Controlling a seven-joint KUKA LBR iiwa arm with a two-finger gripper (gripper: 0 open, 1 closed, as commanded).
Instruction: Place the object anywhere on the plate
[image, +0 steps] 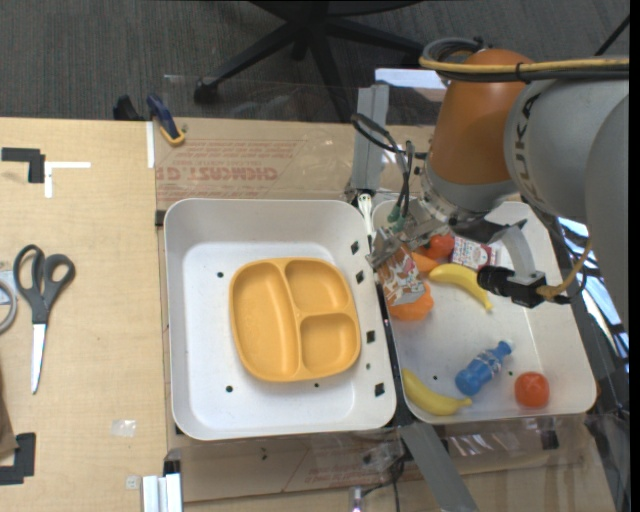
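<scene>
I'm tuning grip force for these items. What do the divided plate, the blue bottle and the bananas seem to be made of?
The plate looks like moulded plastic, matte yellow-orange: uniform colour, soft rounded dividers. The blue bottle seems to be translucent plastic with a slight shine. The two bananas look like smooth, evenly yellow toy plastic, though real fruit can't be ruled out.

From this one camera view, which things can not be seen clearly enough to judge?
- Gripper: the wrist above covers it, so the state of its grasp stays unknown.
- Orange object under the printed pouch: mostly covered, kind unclear.
- Red item behind the banana: partly hidden by the arm.
- Pouch print: too small to read.
</scene>
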